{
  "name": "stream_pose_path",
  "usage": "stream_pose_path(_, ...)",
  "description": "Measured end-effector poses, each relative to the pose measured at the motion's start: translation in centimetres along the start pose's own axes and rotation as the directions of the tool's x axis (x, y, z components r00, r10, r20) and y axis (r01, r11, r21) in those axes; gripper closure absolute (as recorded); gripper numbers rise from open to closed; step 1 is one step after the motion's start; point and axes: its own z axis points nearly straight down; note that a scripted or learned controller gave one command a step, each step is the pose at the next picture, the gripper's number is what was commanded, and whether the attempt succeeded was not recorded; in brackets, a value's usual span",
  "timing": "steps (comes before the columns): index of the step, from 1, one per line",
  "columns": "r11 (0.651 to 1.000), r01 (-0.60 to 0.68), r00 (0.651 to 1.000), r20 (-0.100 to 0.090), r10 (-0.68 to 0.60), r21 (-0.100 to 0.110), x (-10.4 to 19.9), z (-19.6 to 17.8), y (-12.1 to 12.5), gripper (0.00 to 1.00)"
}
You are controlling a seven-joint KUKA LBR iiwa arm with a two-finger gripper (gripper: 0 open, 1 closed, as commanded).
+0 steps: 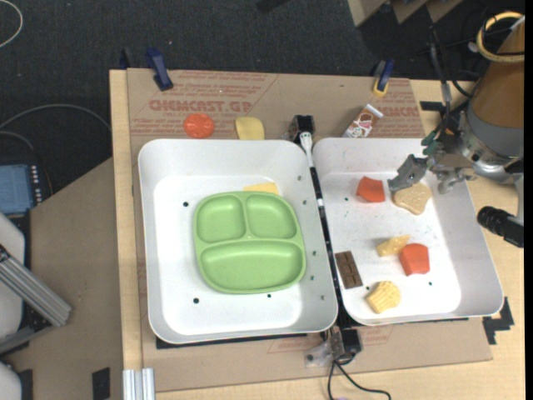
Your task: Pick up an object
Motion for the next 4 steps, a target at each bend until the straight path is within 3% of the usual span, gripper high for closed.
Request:
stream_pose_path(1,1.000,-0.005,1.000,-0.002,0.005,0.008,-5.1,8.3,-4.9,0.00)
stream_pose_path(2,1.000,0.000,1.000,0.002,0.000,-0.003,-4.0,11.7,-5.2,0.00)
stream_pose_path(3,1.000,-0.001,1.000,-0.003,0.001,0.006,-2.3,15.2,-7.0,0.00)
stream_pose_path(4,1.000,-0.003,1.000,0.000,0.003,-0.001,-2.4,14.0,-6.8,1.00)
